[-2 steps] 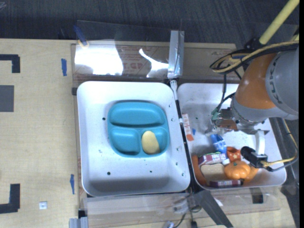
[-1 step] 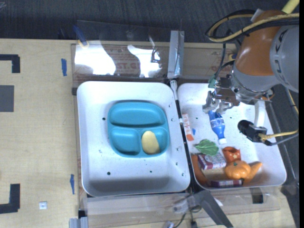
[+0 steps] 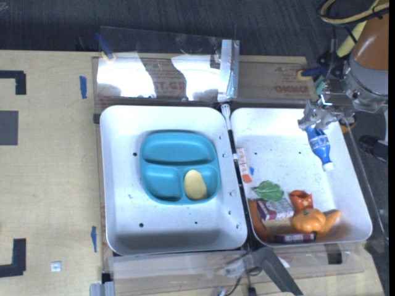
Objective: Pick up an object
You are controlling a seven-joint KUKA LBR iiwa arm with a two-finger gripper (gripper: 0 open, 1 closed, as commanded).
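Note:
My gripper (image 3: 318,122) is over the far right part of the right bin (image 3: 345,184). It is shut on the top end of a small blue bottle (image 3: 320,144) with a white cap. The bottle hangs tilted below the fingers, its cap pointing down and to the right near the bin's right wall. A pile of other objects lies at the bin's near end: a green leafy piece (image 3: 269,190), a dark red box (image 3: 275,209), a small orange pumpkin (image 3: 308,219) and a red piece (image 3: 300,199).
The left bin (image 3: 117,184) holds a blue divided tray (image 3: 166,165) with a yellow egg-shaped object (image 3: 195,184) in its near right compartment. A shiny clear panel (image 3: 166,73) stands behind the bins. Cables and the arm's orange band (image 3: 374,48) are at upper right.

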